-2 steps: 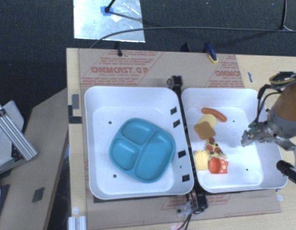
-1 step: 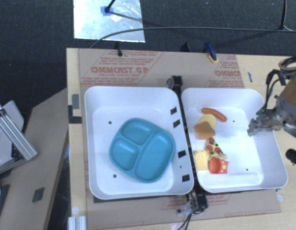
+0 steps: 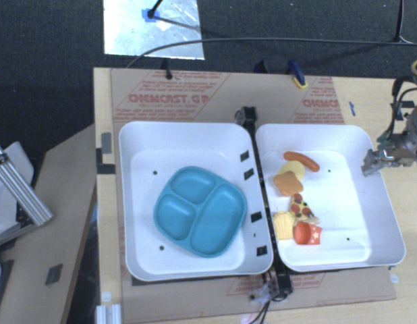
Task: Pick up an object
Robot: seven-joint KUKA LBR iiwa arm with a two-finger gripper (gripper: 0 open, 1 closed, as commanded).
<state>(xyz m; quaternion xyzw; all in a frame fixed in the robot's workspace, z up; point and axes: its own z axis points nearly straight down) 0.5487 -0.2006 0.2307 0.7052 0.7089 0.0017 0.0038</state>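
Several toy foods lie in the right bin [image 3: 370, 248], along its left side. At the top is a red-orange sausage [image 3: 301, 160], with a tan bread piece [image 3: 287, 182] just below it. A pizza slice [image 3: 302, 208] comes after that, then a yellow corn piece [image 3: 283, 225] and a red piece [image 3: 307, 234] at the bottom. My gripper [image 3: 374, 160] hangs over the right bin's right rim, well to the right of the food and apart from it. Nothing shows in its grasp.
The left bin [image 3: 137, 181] holds a blue divided plate [image 3: 200, 210]. A black clip strip [image 3: 256, 181] runs between the bins. Cardboard [image 3: 195, 93] lies under both bins, and cables cross the dark floor behind.
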